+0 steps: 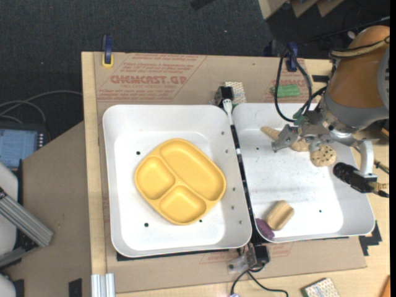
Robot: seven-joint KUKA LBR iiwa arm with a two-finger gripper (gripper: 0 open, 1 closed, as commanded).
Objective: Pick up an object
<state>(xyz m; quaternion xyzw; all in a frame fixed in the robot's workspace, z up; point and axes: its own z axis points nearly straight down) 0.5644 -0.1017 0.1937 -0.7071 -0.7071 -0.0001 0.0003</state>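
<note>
Here, hovering low over the far end of the right bin (346, 228): the gripper (286, 139), fingers slightly parted, nothing visibly between them. Just right of the fingertips, touching or nearly so, a pale cookie-like piece (322, 155); beyond the tips, a tan scrap (270, 132). Well toward the near rim, a tan cylinder (278, 215), long axis slanted. In the left bin (117, 166), a yellow divided plate (179, 180). Legible on the board (154, 73): "CHEMCAST GP".

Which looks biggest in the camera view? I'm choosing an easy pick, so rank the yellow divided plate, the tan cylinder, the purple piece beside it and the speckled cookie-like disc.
1. Yellow divided plastic plate
2. Tan cylinder and speckled cookie-like disc: look alike, unranked
3. Purple piece, partly hidden
</note>
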